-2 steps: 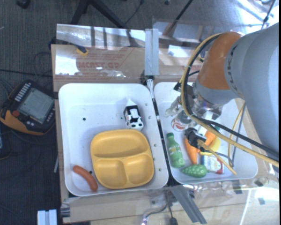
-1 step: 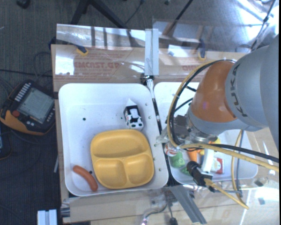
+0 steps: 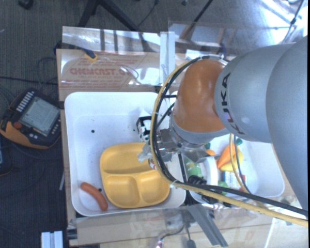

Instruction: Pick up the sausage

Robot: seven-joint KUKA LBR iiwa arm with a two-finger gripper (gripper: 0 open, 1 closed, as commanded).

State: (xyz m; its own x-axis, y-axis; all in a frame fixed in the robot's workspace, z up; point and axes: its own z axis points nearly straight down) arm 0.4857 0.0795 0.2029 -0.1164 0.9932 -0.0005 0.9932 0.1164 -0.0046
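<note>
Two bins sit side by side on my bench: the left bin point(image 3: 85, 138) at 9 o'clock, the right bin point(image 3: 261, 182) at 3 o'clock. In the left bin, a divided plate point(image 3: 129, 182) lies toward 5 o'clock. The sausage point(image 3: 94, 196) lies in the 7 o'clock corner, just beside the plate's 8 o'clock edge. My arm point(image 3: 248, 92) reaches in from 3 o'clock, above both bins and the plate's 2 o'clock rim. Small items point(image 3: 227, 159) lie in the right bin, partly under it.

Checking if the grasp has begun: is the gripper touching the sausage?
Apart. The camera view shows the gripper at the yellow plate's far edge and the sausage lying by its near left corner, with most of the plate between them.
</note>
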